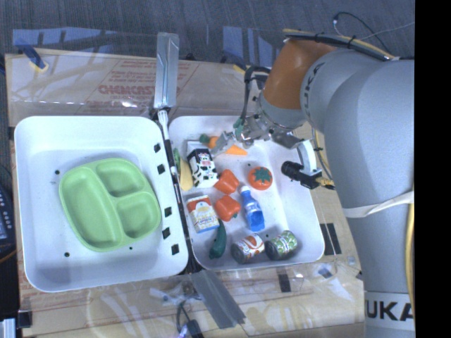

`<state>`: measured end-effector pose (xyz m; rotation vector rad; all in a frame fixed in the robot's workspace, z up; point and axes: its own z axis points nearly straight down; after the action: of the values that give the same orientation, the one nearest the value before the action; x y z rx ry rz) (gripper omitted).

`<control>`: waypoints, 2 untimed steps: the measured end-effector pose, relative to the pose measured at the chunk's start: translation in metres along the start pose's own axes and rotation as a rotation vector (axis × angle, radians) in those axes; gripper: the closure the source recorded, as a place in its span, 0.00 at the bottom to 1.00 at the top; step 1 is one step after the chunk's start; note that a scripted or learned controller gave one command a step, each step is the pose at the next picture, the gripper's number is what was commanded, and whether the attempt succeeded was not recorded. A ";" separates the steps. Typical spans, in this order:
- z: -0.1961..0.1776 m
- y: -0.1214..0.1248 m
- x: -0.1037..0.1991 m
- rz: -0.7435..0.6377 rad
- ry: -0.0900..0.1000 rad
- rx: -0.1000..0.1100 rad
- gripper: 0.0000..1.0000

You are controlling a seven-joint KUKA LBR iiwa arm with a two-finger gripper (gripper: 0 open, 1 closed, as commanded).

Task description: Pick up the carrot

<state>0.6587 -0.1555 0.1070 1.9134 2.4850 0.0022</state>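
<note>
- The carrot (235,148) is lying in the right bin (310,210), near that bin's far edge, its orange tip poking out from under the hand (239,131).
- The hand is sitting directly over the carrot at the far side of the right bin; whether its fingers are apart or together is not something I can tell from this angle, nor whether anything is between them.
- The arm (352,118) is reaching in across the right edge of the worktop (106,83), its orange band (289,72) standing just behind the hand.
- Just nearside of the carrot, a black-and-white cow-patterned carton (204,167) is resting towards the bin's left wall.
- A tomato-like red toy (259,177) is lying towards the bin's middle, right of the carton.
- Two orange pieces (227,182) are sitting in the centre, a blue bottle (251,210) beside them.
- Two cans (248,248) are lying along the near edge, with a dark green vegetable (218,241) to their left.
- The left bin (35,189) is holding a green divided plate (109,203).
</note>
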 end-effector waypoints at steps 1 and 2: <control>-0.009 0.000 0.000 -0.004 0.000 0.002 1.00; -0.158 -0.005 -0.014 -0.033 0.000 0.000 1.00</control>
<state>0.6564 -0.1702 0.2650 1.8726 2.5161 0.0015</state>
